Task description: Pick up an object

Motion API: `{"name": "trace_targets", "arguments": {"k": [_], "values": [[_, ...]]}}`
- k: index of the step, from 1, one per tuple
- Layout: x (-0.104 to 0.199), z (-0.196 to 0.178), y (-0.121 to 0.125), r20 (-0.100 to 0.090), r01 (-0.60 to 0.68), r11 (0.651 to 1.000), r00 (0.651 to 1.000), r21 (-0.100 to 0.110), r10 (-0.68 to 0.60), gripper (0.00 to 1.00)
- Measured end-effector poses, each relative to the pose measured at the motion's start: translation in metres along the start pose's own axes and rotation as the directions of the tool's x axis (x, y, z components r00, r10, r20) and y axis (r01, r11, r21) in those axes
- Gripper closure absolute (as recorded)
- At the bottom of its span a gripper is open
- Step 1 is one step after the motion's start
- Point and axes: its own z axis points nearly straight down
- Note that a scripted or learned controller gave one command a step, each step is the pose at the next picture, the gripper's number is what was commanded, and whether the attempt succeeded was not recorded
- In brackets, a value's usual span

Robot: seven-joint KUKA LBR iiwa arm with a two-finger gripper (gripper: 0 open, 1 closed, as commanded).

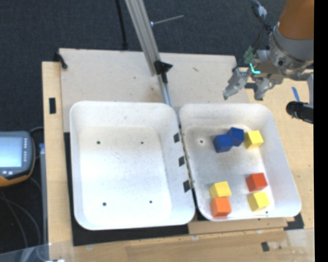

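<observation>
The right bin (276, 125) holds several small cubes. Two blue cubes (228, 140) touch near its back, with a yellow cube (254, 139) just to their right. Toward the front lie a yellow cube (220, 189), an orange cube (221, 206), a red cube (256, 182) and another yellow cube (259, 201). My gripper (245, 89) hangs above the bench just behind the right bin's back rim, its two fingers spread apart and open with nothing between them. The grey arm with its orange band reaches in from the upper right.
The left bin (126, 162) sits beside the right one. A slanted aluminium bar (145, 34) rises from the junction behind the bins. A small grey device (8, 154) rests off the bench at the left.
</observation>
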Motion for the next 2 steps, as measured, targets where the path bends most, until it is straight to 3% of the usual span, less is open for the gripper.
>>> {"name": "trace_targets", "arguments": {"k": [1,2], "values": [[-0.019,-0.119,0.020,0.001,0.004,1.000,1.000,-0.010,-0.004,0.00],[0.026,-0.088,0.007,-0.002,0.001,1.000,1.000,0.002,-0.001,0.00]]}}
